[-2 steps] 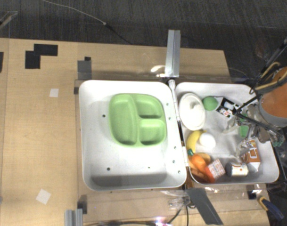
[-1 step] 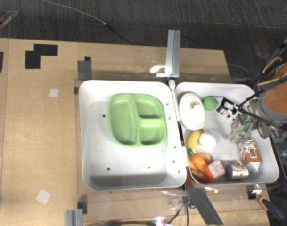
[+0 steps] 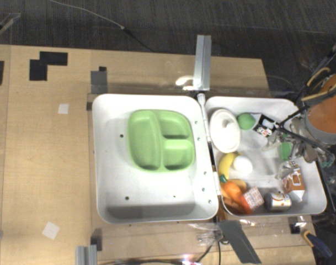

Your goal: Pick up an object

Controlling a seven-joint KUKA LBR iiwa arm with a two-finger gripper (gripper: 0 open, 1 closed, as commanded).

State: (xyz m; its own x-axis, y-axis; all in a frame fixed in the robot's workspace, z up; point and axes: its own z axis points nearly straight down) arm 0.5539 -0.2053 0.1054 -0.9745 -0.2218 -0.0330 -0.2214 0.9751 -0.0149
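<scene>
The right bin [image 3: 267, 102] holds several objects. A white bowl [image 3: 224, 129] and a small green ball [image 3: 245, 121] lie at its far left, with a black-and-white item [image 3: 263, 126] beside them. A banana [image 3: 226, 165] and a white ball [image 3: 243, 165] sit lower down. An orange piece [image 3: 234, 194], a red-and-white packet [image 3: 254, 198] and a metal can [image 3: 278, 202] lie along the near edge. A brown box [image 3: 295, 180] sits at the right. My gripper [image 3: 289, 154] hangs low over the bin's right side, close to a small green object [image 3: 285, 148] and just above the brown box.
The left bin [image 3: 110, 164] holds a green divided tray [image 3: 160, 139]. A metal post [image 3: 203, 62] stands behind the divider between the bins. The arm's orange band [image 3: 329, 110] and cables overhang the right bin's far right corner. Wooden bench [image 3: 41, 164] extends left.
</scene>
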